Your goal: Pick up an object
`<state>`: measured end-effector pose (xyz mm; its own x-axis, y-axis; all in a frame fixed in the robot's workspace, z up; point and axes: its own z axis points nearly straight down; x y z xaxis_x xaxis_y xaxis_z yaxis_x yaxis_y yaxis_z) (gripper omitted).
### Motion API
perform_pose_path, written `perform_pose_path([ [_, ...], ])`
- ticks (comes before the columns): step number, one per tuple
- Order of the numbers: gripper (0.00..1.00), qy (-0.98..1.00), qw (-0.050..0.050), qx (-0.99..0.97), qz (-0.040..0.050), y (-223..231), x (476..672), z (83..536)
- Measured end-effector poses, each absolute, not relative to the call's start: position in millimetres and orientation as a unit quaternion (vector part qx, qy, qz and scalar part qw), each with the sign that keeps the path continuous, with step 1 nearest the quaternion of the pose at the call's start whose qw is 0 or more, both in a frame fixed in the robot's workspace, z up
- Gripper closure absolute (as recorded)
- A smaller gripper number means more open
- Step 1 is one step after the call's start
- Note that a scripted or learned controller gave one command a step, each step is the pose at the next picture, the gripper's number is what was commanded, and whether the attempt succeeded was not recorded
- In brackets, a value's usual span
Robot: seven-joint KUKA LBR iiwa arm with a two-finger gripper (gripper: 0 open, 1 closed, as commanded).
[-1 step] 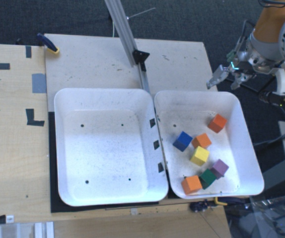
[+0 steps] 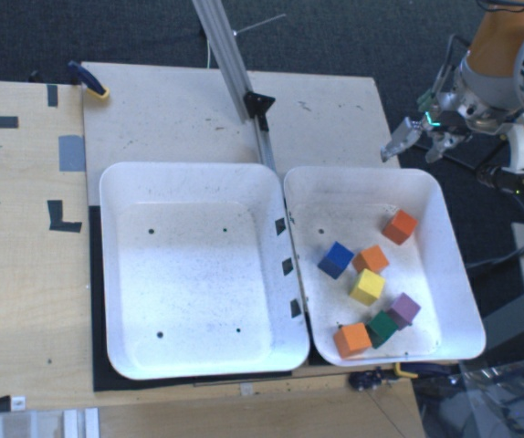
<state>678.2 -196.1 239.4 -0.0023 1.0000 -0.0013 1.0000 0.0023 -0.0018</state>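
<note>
Several small blocks lie in the right bin (image 2: 435, 199): an orange one (image 2: 400, 226) toward the far right, a blue one (image 2: 335, 259), another orange one (image 2: 370, 260), a yellow one (image 2: 367, 286), a purple one (image 2: 404, 308), a green one (image 2: 382, 327) and an orange one (image 2: 353, 338) at the near edge. My gripper (image 2: 417, 144) hangs open above the bench just beyond the right bin's far right corner, with nothing between its fingers. The grey and orange arm rises from it at the upper right.
The left bin (image 2: 116, 245) sits beside the right one. A slanted metal rail (image 2: 230, 53) runs from the top down to the gap between the bins. A blue and yellow clamp (image 2: 89, 78) lies at the bench's far left corner.
</note>
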Motion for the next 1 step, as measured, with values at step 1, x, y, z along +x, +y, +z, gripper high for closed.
perform_pose_path([
  [1, 0.0, -0.708, 0.003, -0.706, 0.0026, -198.1, 675.7, 174.8],
])
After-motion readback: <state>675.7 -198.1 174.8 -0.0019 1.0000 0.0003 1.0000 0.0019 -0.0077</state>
